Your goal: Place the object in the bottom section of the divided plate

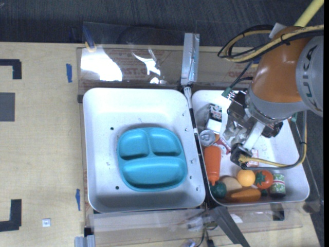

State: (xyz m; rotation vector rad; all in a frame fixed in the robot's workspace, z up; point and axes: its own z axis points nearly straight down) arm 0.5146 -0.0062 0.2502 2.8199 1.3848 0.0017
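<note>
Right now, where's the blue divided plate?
In the camera view, the blue divided plate lies in the middle of the left bin, across the bin wall from the orange carrot in the right bin.

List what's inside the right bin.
A carrot, a silver can, a yellow fruit and a tomato lie in the right bin. The arm covers its upper part, so anything there is hidden.

Blue divided plate [151, 158] sits in the left bin [97, 138]. Gripper [233, 138] is over the right bin [301, 183], near a carrot [212, 161], small can [206, 136], orange ball [246, 178] and tomato [264, 179].
</note>
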